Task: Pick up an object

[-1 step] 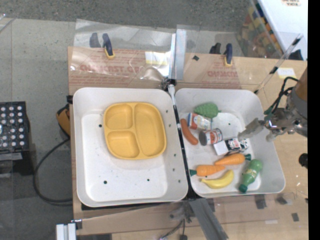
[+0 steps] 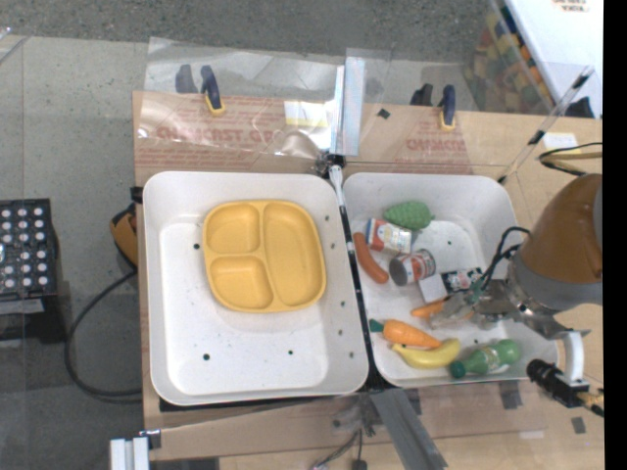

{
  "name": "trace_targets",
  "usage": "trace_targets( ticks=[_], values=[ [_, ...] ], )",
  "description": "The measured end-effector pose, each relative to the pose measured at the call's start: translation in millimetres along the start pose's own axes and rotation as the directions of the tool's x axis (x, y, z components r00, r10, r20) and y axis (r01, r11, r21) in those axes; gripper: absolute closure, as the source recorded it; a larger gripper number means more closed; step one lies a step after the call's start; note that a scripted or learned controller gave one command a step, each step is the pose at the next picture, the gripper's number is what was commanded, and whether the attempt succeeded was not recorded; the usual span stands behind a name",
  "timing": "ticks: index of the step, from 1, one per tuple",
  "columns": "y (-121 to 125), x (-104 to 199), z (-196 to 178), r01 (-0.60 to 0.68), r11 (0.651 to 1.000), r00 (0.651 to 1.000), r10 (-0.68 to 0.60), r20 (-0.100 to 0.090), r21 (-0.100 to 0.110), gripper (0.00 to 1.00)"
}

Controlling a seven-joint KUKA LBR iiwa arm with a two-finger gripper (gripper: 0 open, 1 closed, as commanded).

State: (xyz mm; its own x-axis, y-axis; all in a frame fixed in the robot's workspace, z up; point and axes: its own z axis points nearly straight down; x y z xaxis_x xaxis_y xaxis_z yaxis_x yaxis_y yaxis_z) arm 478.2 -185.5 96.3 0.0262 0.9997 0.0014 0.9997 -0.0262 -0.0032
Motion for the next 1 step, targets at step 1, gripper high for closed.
trace_targets(
  ticks=[1],
  values=[
    [58.1, 0.6, 3.7, 0.312, 0.95, 0.95, -0.312, 0.004, -0.002, 0.0]
  ],
)
